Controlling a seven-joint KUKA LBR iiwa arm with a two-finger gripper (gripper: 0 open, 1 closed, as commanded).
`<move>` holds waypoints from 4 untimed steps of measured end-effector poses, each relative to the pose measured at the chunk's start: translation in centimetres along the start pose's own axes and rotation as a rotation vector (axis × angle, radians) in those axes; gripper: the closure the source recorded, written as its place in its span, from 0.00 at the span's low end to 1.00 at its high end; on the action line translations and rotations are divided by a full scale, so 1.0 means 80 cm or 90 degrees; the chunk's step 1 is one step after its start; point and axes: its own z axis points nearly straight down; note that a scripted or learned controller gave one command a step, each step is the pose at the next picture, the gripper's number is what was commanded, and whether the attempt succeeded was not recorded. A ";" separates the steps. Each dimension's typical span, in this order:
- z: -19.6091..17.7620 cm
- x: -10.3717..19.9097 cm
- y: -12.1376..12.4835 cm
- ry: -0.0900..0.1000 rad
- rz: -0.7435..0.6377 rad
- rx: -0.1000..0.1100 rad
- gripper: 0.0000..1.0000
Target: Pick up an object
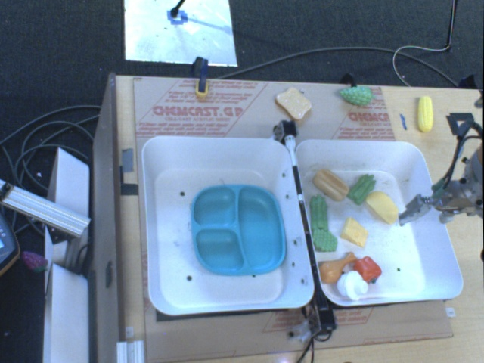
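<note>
The right bin point(435, 267) holds several toy foods. Among them are a tan bread roll point(330, 183), a green pod point(361, 188), a yellow lemon point(382, 206) and a green waffle-like piece point(321, 224). Nearer the front lie a yellow cheese wedge point(354, 232), an orange drumstick point(336, 267), a red piece point(368, 267) and a white piece point(352, 286). My gripper point(414, 209) reaches in from the right, low over the right bin, just right of the lemon. Nothing is seen held in it.
The left bin point(170, 203) holds a blue divided plate point(238, 229). On the cardboard behind the bins lie a toast slice point(293, 103), a green toy point(357, 94) and a yellow corn cob point(425, 114). A yellow clamp point(201, 80) stands at the back edge.
</note>
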 end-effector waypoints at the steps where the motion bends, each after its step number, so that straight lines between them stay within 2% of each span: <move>1: 0.157 0.082 0.079 0.000 0.000 -0.001 0.00; 2: 0.157 0.141 0.020 0.001 0.000 0.001 0.00; 3: 0.144 0.141 0.021 0.001 0.000 -0.002 1.00; 4: 0.144 0.141 0.021 0.001 0.000 -0.001 0.00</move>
